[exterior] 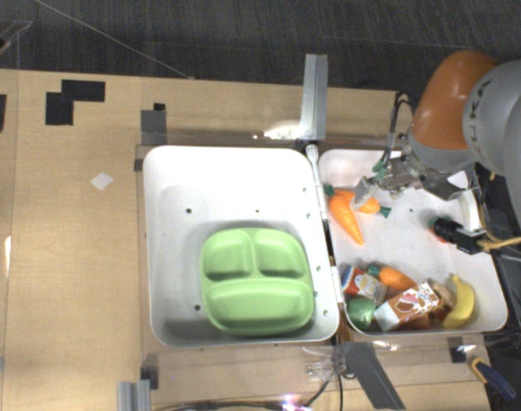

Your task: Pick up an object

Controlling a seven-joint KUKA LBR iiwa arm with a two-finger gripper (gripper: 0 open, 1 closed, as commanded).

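Note:
My gripper (372,192) hangs low over the back left part of the right bin (415,255), reaching in from the right. A small orange piece (370,205) lies right under its tip; whether it is gripped is unclear. An orange carrot (346,217) lies just to the left of the gripper, by the bin's left wall. Along the bin's front edge sit a small printed pack (361,282), an orange fruit (396,277), a green ball (358,312), a brown and white juice carton (408,306) and a yellow banana (460,302).
A green divided plate (257,279) lies in the left bin (183,204), towards its front. A metal post (314,92) stands behind the wall that the two bins share. Bare white floor shows in the middle of the right bin.

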